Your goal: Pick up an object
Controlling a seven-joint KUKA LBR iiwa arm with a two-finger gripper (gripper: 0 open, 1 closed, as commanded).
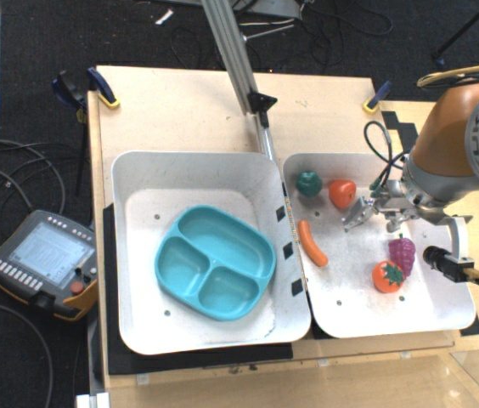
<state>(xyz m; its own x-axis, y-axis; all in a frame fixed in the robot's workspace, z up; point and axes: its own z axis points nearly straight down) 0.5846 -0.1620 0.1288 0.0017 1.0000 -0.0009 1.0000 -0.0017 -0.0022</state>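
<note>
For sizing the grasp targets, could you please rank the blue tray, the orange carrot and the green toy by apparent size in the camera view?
1. blue tray, by far the largest
2. orange carrot
3. green toy, smallest, though not by much

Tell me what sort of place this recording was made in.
Most likely a robotics lab: a wooden bench bearing two white bins, clamped at its corners, a robot teach pendant lying on the dark floor among cables, and toy food such as a carrot.

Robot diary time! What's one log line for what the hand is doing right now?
stage: reaching | hand: low in right bin, beside red pepper | holding: nothing seen | also in bin: carrot, grapes, tomato | left bin: blue tray
</note>
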